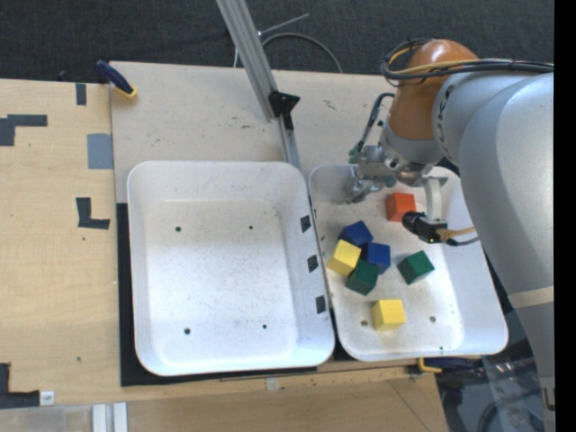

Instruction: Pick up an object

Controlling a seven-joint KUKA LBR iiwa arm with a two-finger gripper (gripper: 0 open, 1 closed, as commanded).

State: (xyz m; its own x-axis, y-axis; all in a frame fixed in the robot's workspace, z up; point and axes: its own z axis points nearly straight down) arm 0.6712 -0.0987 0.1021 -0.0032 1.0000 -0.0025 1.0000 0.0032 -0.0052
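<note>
My gripper (364, 184) hangs over the far left corner of the right bin (454, 331), low above the bin floor, with nothing seen in it. An orange block (400, 207) lies just to its right. Nearer the front sit two blue blocks (356, 234) (378, 256), a yellow block (344, 256) and a dark green block (363, 279), all bunched together. Another green block (415, 266) lies apart to the right. A second yellow block (389, 313) lies alone near the front.
The left bin (225, 268) stands beside the right one, their rims touching. A slanted metal pole (254, 52) runs down to the divide between the bins. A black cable plug (423, 227) hangs beside the orange block. A blue and yellow clamp (117, 77) lies far left.
</note>
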